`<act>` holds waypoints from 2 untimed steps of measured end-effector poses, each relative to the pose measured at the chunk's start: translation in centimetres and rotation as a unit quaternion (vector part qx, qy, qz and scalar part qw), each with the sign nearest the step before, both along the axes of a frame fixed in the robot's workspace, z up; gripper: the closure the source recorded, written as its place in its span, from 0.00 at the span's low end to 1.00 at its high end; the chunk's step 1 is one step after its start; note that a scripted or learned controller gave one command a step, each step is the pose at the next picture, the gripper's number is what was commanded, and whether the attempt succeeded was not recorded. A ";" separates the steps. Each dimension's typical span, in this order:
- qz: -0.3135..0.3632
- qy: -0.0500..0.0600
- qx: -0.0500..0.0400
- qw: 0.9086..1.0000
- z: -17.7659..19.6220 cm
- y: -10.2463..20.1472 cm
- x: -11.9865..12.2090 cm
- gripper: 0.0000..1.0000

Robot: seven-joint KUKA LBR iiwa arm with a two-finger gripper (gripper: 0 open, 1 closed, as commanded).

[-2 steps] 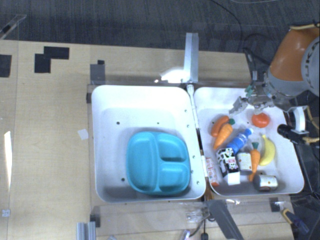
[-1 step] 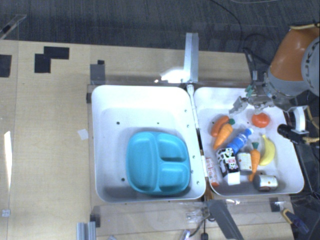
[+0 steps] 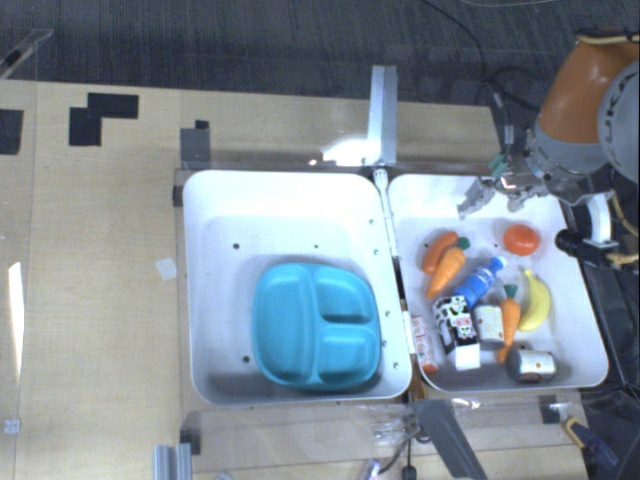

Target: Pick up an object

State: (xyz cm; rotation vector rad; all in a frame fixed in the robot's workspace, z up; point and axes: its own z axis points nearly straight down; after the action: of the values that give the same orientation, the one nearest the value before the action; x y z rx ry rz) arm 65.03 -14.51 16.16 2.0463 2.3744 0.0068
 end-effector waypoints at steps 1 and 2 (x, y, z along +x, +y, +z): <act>-0.084 -0.014 0.001 0.996 -6.1 3.0 -3.2 0.00; -0.023 -0.002 0.000 1.000 -7.2 2.9 -6.4 0.00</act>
State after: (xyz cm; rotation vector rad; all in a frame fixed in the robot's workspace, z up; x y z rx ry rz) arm 58.59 -11.57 8.93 2.0982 2.3257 0.0105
